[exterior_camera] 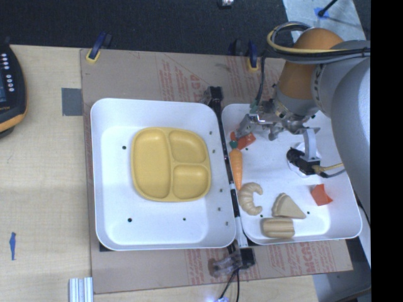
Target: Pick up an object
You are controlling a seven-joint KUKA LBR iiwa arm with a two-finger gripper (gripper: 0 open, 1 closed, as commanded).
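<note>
Orange carrot lies along the right bin's left wall, its top near my gripper, whose finger state I cannot tell. I judge a descent here could scrape that wall or nudge the carrot aside. Croissant, wedge and roll crowd the front; mid-bin is roomier.

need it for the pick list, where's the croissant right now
The croissant lies in the right bin, near its left wall toward the front, just below the carrot and left of the wedge-shaped piece.
</note>
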